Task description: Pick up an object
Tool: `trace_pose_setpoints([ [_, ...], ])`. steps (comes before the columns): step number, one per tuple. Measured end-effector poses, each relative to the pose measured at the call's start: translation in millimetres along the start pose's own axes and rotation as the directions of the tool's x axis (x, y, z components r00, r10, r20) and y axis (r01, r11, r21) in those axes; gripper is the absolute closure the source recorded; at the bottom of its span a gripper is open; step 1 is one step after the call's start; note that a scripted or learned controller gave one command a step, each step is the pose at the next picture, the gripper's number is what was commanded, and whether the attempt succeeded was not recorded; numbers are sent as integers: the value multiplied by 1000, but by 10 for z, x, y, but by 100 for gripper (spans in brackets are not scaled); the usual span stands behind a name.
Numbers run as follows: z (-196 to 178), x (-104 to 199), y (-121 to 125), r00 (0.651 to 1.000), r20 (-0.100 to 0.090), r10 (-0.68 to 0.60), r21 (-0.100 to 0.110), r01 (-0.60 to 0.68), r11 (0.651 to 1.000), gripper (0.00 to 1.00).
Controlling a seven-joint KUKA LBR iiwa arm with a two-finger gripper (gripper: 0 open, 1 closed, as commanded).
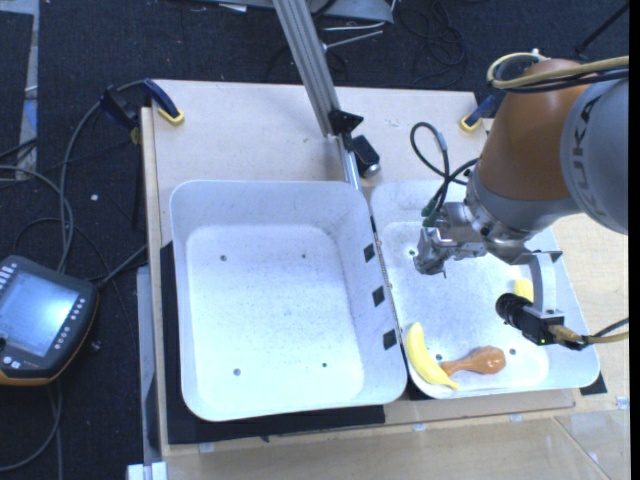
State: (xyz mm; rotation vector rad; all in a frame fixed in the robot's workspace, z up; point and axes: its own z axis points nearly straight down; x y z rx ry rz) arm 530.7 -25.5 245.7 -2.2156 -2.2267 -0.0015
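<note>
In the right bin (560,368), a yellow banana (422,356) lies at the front left corner. A brown drumstick-shaped toy (478,362) rests just right of it. A small yellow object (520,290) peeks out by the arm's black fitting at the bin's right side. My gripper (432,258) hangs over the middle of the right bin, above and behind the banana. Nothing shows between its fingers.
The left bin (190,218) sits beside the right one, their rims touching. A slanted metal rail (312,58) runs down to the bins' shared back corner. Black cables (432,153) loop behind the gripper. A teach pendant (40,313) lies off the bench at left.
</note>
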Motion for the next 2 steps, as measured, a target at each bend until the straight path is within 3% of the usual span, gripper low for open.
trace_pose_setpoints([
  [2, 154, 1167, 8, 1000, 0, 0, 1, 0, 1000, 100],
])
